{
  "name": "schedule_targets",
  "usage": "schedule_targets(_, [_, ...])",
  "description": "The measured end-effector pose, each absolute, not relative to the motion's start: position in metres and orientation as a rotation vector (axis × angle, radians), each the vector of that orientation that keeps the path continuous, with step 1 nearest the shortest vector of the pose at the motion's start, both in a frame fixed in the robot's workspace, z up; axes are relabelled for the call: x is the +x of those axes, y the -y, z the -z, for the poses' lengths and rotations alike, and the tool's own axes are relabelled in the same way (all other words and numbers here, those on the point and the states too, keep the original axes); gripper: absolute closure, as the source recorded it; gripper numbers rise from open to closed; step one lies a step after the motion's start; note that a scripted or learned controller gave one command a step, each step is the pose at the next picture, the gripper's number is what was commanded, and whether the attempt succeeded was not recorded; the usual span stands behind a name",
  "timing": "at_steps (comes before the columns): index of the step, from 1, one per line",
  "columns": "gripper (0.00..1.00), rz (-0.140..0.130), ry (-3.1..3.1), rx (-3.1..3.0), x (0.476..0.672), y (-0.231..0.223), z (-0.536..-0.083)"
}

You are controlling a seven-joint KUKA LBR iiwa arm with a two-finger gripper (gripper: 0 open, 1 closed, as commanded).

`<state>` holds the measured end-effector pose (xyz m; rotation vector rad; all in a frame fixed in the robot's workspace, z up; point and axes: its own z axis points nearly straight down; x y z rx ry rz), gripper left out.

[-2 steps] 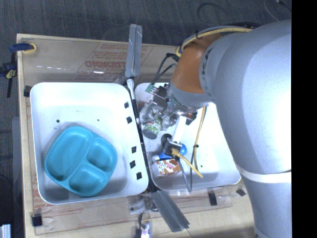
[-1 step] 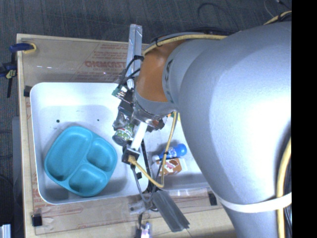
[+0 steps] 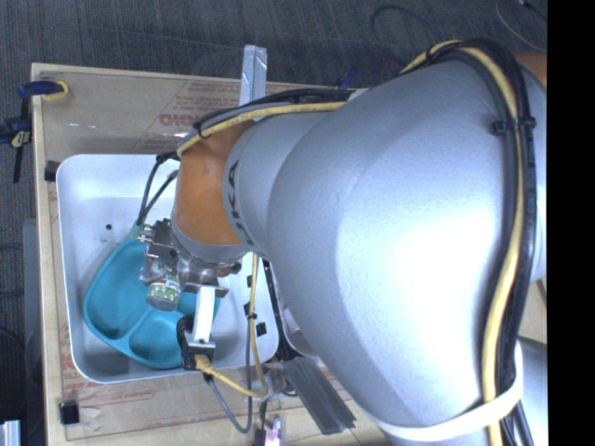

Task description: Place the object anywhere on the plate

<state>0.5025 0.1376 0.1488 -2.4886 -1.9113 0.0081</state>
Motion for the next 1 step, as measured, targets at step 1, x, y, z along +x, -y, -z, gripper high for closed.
schedule_targets(1, [0.00,-0.006,1.910,-2.491,0.5029,-0.1366,-0.1491])
